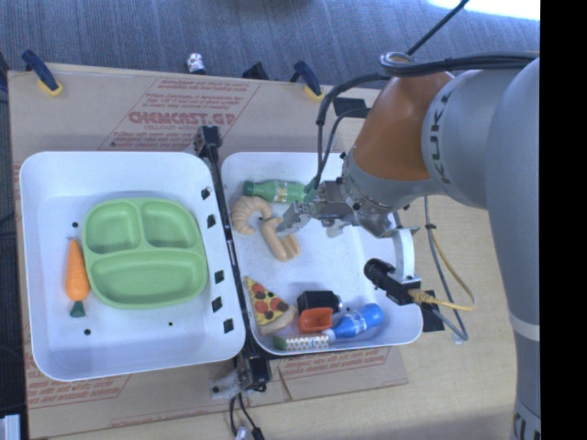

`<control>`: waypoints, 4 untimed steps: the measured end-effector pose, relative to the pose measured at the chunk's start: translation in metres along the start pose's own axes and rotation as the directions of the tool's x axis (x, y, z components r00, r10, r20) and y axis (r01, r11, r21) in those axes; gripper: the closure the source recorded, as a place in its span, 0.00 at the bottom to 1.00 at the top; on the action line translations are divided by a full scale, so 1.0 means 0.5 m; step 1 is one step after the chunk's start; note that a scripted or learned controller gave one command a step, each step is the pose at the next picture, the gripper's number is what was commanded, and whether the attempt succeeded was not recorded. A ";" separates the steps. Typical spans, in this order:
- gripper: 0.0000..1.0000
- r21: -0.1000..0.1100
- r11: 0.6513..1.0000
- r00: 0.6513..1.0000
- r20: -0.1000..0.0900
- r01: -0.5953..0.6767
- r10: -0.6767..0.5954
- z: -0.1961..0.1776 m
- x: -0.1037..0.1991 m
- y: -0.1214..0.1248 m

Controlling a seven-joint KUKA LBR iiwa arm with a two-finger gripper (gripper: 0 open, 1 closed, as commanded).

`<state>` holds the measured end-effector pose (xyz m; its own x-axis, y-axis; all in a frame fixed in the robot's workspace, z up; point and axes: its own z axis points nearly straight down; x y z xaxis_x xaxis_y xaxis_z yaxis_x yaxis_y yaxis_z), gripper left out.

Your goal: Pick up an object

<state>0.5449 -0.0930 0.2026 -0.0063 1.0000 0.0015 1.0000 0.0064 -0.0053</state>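
White plastic forms both shallow bins on the cardboard-covered bench. In the left bin (46, 246) a green divided plate (145, 250) lies near the middle, and a toy carrot (76, 271) lies just beside the plate's left edge, close to the bin's left wall.

In the right bin (367, 264), a green bottle (273, 191) lies on its side near the far edge. Next to it, a tan croissant (249, 213) curls by the far-left corner, and a pale hot-dog bun (279, 240) lies touching or nearly touching it. Along the near edge sit a pizza slice (267, 304), a black and orange block (316, 312), a blue bottle (358, 322) and a slim patterned stick (303, 342), all crowded together.

The gripper (295, 218) hangs over the far-left part of the right bin, its tips just above the bun and beside the croissant. Its fingers appear spread, with nothing seen between them. The grey arm (486, 126) with its orange band (399, 126) reaches in from the right.
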 end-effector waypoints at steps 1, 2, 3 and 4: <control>0.00 0.001 1.000 1.000 0.002 0.002 -0.002 0.164 0.000 0.172; 0.00 0.001 1.000 1.000 0.002 0.000 0.000 0.223 -0.017 0.046; 1.00 0.002 1.000 1.000 0.002 0.005 -0.005 0.202 -0.016 0.047; 1.00 -0.004 1.000 1.000 0.000 0.001 -0.001 0.020 0.150 0.105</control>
